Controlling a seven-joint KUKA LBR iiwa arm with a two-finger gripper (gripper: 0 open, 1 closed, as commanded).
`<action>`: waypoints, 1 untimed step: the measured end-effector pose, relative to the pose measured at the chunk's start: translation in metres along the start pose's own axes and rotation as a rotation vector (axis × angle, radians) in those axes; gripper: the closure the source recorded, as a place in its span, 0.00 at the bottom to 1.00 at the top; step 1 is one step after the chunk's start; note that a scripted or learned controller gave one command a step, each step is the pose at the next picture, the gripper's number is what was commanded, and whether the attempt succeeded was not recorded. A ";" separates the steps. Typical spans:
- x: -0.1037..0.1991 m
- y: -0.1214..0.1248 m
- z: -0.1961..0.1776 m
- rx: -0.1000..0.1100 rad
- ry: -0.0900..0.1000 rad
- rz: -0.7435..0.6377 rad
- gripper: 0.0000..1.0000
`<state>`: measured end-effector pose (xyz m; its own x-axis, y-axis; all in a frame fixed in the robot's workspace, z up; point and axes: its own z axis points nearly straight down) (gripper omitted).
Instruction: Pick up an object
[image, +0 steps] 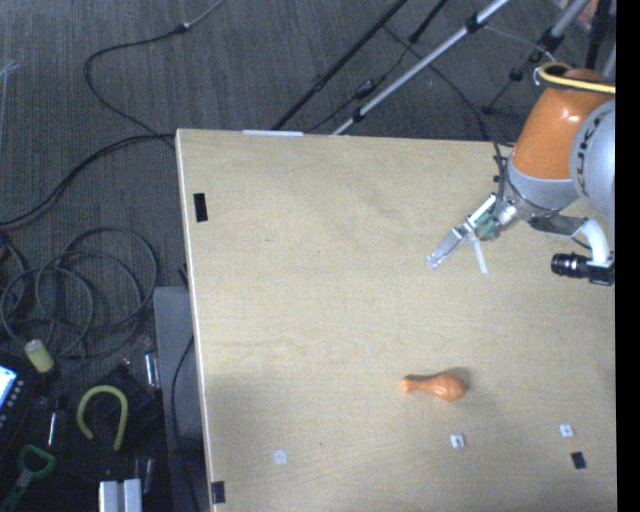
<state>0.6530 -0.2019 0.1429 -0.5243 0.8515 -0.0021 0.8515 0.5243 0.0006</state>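
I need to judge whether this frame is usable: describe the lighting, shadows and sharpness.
Camera view: soft, even light on the wooden bench top, with a darker shaded band along its lower left; no strong glare. The orange object is small and slightly soft-edged, casting little shadow. The hand looks pale and blurry, its fingers hard to resolve.

From where I stand, nothing here can be read. The small dark and pale tags (457, 440) stuck on the wooden bench top (330, 300) are too tiny to make out.
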 end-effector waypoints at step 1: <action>-0.027 0.002 0.059 0.003 -0.002 -0.086 0.00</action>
<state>0.6685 -0.2239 0.0843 -0.5956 0.8033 -0.0045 0.8033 0.5956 -0.0025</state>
